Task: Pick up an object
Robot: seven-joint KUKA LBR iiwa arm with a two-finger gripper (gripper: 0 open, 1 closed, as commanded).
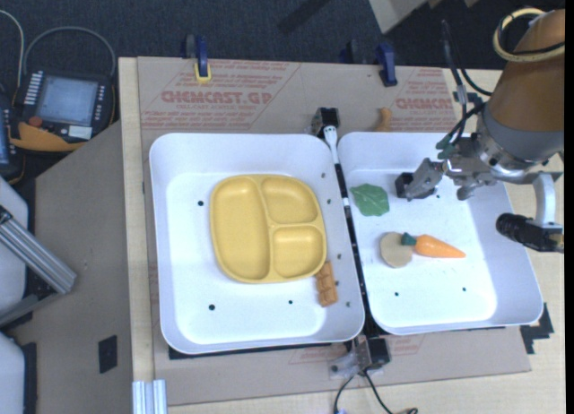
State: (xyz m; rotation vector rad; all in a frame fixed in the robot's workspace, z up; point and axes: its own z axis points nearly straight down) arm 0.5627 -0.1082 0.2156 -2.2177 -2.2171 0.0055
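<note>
In the right bin [502,305] lie a green leafy piece [369,199], a beige round piece [393,250] and an orange carrot [439,247] that touches the beige piece. My gripper [442,185] hangs over the upper part of this bin, just right of the green piece and above the carrot. Its fingers stand apart, open, with only white bin floor between them. The grey arm with its orange band [529,54] comes in from the upper right.
The left bin [179,296] holds a yellow three-compartment plate [267,227] and a small brown piece [326,288] by the plate's lower right corner. A dark ridge [345,215] divides the bins. A black arm part [529,230] overhangs the right bin's right rim.
</note>
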